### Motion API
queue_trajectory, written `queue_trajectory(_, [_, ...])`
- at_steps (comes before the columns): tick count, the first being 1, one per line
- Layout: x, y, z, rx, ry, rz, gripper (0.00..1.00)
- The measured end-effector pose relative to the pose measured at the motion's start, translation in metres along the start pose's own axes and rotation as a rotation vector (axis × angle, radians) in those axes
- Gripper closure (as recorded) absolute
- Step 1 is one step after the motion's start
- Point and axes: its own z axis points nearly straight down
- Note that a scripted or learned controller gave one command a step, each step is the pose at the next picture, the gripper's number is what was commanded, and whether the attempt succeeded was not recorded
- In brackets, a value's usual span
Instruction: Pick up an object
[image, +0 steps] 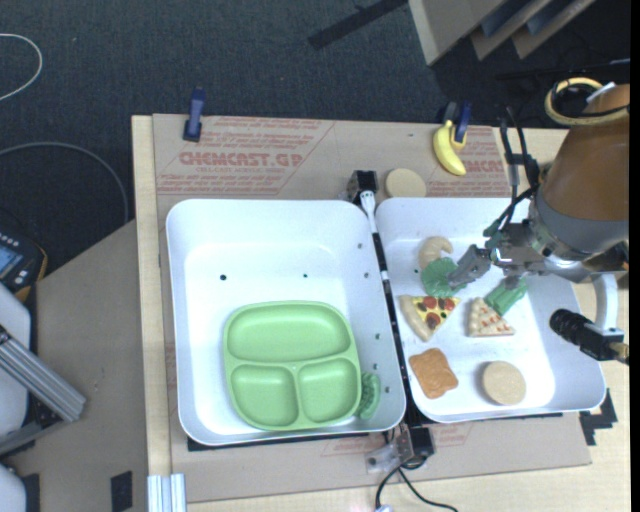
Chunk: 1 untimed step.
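Green toy vegetable in the right bin, touching the pizza slice below it and a pale shell-like piece above. Probably light, rigid moulded plastic, smooth and apt to slip; best pinched across the narrow middle, clear of the neighbours. Gripper low over the same bin, two fingers spread wide, nothing between them, one tip just beside the green piece, the other over a green-handled wedge. Flat pieces nearby — cracker, round biscuit, second pizza slice — likely harder to catch by the edges. Green divided plate in the left bin.
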Motion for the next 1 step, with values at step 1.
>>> queue_trajectory(1, [0.0134, 0.0067, 0.1045, 0.011, 0.003, -0.001, 0.00])
